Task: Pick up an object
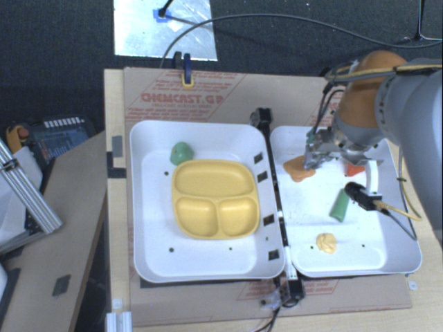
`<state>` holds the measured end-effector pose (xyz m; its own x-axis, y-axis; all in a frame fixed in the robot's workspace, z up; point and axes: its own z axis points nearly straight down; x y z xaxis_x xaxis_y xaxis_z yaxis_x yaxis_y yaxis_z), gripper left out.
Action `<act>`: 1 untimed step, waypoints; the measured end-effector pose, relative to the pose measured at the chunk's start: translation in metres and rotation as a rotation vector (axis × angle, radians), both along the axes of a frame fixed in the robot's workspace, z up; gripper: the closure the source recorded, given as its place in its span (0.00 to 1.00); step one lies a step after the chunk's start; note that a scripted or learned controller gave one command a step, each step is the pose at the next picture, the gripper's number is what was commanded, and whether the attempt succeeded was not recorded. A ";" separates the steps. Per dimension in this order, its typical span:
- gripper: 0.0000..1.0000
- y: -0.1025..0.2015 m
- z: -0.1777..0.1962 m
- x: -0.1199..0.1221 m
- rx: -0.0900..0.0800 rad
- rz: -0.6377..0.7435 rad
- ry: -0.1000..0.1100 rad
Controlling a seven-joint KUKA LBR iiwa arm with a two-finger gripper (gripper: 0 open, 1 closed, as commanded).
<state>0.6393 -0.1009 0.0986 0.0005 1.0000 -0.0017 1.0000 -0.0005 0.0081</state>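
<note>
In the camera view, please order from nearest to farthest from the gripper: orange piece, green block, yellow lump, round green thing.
1. orange piece, beside the gripper
2. green block, right bin, middle
3. yellow lump, right bin, front
4. round green thing, left bin

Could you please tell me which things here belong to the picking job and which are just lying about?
Likely in the job: gripper; orange piece right by it; right bin.

Lying about: green block, yellow lump and red piece in the right bin; yellow divided tray and green round thing in the left bin.
</note>
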 end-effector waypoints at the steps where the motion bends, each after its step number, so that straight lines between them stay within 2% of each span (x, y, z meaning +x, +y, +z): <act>1: 1.00 0.001 0.044 -0.001 0.001 0.002 0.003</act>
<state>0.6378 -0.0995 0.1427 -0.0013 1.0000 -0.0004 1.0000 0.0013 0.0053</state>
